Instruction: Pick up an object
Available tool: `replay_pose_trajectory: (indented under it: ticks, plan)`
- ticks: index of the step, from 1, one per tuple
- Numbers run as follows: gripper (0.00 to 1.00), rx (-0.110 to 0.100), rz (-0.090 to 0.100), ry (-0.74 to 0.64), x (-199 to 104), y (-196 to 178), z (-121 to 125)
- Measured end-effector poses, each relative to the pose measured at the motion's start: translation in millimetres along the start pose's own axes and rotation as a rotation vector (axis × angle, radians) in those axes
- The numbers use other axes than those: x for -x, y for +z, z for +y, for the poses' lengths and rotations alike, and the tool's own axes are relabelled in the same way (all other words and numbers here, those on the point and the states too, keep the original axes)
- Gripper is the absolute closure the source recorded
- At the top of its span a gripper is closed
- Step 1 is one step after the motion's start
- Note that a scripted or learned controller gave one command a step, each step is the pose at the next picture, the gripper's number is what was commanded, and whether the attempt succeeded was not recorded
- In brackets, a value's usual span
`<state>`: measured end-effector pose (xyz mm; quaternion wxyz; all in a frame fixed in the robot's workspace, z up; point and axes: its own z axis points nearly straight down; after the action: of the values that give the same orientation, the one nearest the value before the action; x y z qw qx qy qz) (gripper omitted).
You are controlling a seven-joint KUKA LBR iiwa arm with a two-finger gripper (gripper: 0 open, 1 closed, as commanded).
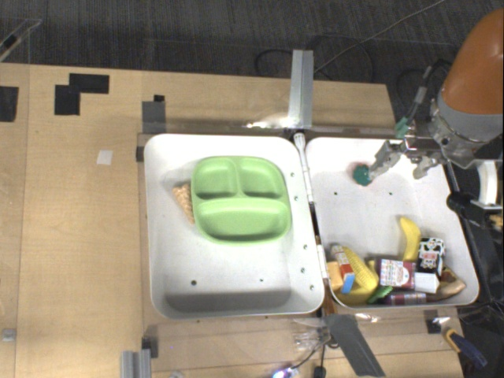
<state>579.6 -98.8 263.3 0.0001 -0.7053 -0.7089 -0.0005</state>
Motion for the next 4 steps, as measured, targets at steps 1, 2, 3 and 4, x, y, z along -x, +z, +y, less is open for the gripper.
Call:
replay_pose_trajectory:
  ticks: [1,2,3,4]
  plan:
    - [0.0,0.004,0.0,-0.047,-93.6,-6.6,13.5]
    - [0.0,0.003,-0.001,-0.134,-33.5,55.3,32.1]
    - [0.0,0.004,-0.001,-0.192,7.9,117.8,33.3]
    - [0.0,0.014,-0.004,-0.189,53.7,172.3,11.9]
